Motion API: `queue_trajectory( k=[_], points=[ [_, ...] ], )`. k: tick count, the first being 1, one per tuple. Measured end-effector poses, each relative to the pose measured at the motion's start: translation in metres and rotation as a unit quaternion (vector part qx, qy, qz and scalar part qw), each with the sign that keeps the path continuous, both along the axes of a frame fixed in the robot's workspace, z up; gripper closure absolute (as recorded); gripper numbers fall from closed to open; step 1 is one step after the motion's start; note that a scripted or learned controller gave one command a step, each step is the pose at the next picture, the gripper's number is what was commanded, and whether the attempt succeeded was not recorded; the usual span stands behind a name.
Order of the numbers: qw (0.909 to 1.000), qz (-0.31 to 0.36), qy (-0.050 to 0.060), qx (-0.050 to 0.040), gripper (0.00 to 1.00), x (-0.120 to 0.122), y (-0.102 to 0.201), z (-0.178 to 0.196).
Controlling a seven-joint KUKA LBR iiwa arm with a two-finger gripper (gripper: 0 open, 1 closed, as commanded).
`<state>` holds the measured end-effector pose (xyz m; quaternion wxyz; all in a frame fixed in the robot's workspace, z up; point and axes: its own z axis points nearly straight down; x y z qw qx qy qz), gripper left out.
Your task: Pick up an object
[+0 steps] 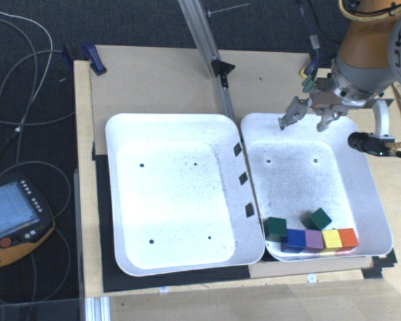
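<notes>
Six unlabelled blocks [311,233] crowd the right bin's [361,179] near edge; the gripper [306,120] hangs spread, holding nothing.

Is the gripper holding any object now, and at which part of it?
Nothing is held. The gripper is open above the right bin's far edge; the blocks lie at its near edge.

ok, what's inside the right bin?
Right bin: six blocks along its near edge, two green, blue, purple, yellow, orange. Anything beneath them is hidden.
</notes>
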<state>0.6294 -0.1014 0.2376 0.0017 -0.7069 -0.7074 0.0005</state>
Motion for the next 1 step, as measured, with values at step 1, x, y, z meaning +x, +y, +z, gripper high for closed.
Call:
queue_trajectory(
  k=[1],
  points=[
    [1.0000,0.003,0.002,0.0012,0.00,0.0026,0.0726,-0.0404]
  ],
)
